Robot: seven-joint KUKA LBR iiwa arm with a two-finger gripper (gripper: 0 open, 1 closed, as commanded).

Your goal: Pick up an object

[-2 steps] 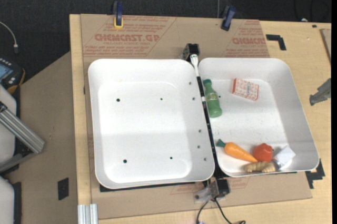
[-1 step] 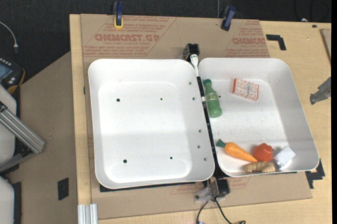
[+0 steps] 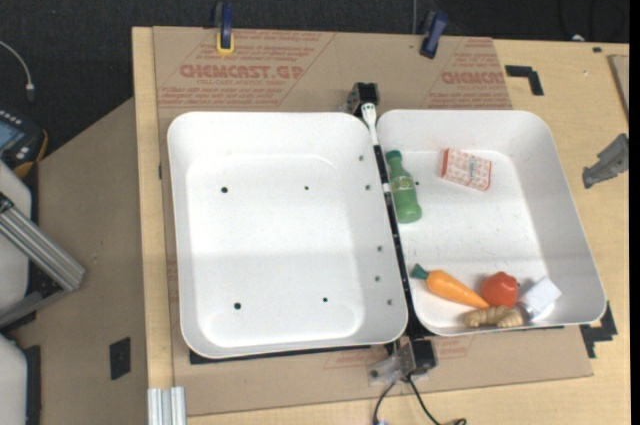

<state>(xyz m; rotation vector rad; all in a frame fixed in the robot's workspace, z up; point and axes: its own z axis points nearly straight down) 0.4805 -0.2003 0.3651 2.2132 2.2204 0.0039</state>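
The right bin (image 3: 530,138) holds several objects. A green bottle (image 3: 403,186) lies along its left wall. Toward the back rests a small white box with a red pattern (image 3: 466,170). Along the front wall lie an orange carrot (image 3: 452,288), a red round fruit (image 3: 501,289), a tan knobbly root (image 3: 493,317) and a small white block (image 3: 541,298). A grey piece of my gripper (image 3: 606,161) pokes in at the right edge of the view, outside the right bin's rim and apart from every object.
The left bin (image 3: 200,213) sits beside the right one on a brown cardboard sheet (image 3: 300,63). Two clamps (image 3: 223,28) hold the sheet at the back edge. A cable and connector (image 3: 405,365) lie at the front between the bins.
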